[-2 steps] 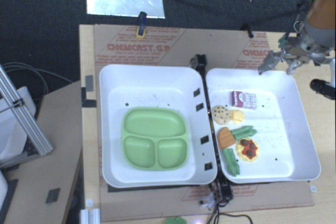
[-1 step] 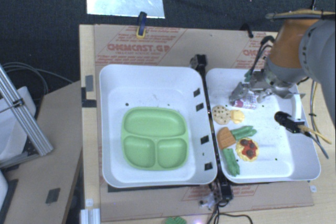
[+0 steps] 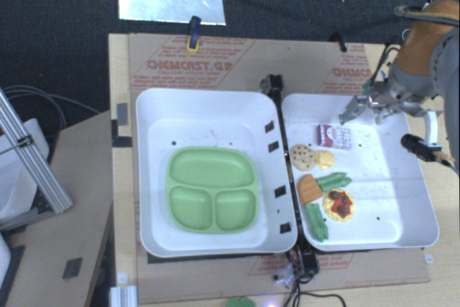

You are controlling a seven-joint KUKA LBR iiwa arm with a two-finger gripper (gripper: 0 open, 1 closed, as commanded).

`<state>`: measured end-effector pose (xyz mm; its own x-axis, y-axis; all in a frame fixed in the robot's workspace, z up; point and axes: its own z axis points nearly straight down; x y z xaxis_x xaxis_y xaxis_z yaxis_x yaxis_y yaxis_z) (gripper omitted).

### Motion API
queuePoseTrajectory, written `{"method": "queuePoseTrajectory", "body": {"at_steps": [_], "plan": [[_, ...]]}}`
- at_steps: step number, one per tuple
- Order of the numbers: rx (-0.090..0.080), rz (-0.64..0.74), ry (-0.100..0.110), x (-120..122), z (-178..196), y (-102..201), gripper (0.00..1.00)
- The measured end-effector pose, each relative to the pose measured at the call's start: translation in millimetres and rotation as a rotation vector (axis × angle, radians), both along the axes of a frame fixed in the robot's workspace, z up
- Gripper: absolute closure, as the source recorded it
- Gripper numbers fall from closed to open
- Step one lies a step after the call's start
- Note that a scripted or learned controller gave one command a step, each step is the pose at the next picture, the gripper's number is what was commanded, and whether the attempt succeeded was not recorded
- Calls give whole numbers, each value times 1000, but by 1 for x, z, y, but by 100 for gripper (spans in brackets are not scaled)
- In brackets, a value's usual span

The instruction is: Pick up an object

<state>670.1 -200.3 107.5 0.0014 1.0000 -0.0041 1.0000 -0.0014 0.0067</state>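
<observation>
A worktop is carrying two shallow white plastic bins side by side, seen from above at a slant. The left white bin (image 3: 151, 111) is holding a pale green plastic tray with three compartments (image 3: 212, 188). The right white bin (image 3: 410, 219) is holding a cluster of small toy foods along its left side: a small maroon and white carton (image 3: 334, 136) farthest away, then a round tan chocolate-chip cookie (image 3: 301, 154) just beside a small pale yellow piece (image 3: 324, 159), then an orange wedge-shaped piece (image 3: 309, 188) touching a green pod-shaped piece (image 3: 333, 180), then a yellow round piece with red topping (image 3: 338, 204), and nearest, a long green vegetable piece (image 3: 317, 220). The grey arm with its orange band is reaching in from the right, and its metal hand (image 3: 357, 112) is hanging over the far part of the right bin, near the carton but apart from it. The hand is carrying nothing between its fingers; whether they are apart or together cannot be told. Judging from this, no object is picked up yet: descent, closing and lifting are all left to do.
</observation>
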Motion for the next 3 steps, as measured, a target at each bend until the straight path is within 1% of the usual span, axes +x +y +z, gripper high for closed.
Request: {"method": "queuePoseTrajectory", "body": {"at_steps": [1,2,3], "plan": [[3,9,-1,1,-15,54,0],[3,7,1,0,12,59,0],[4,8,5,-1,-10,83,0]]}}
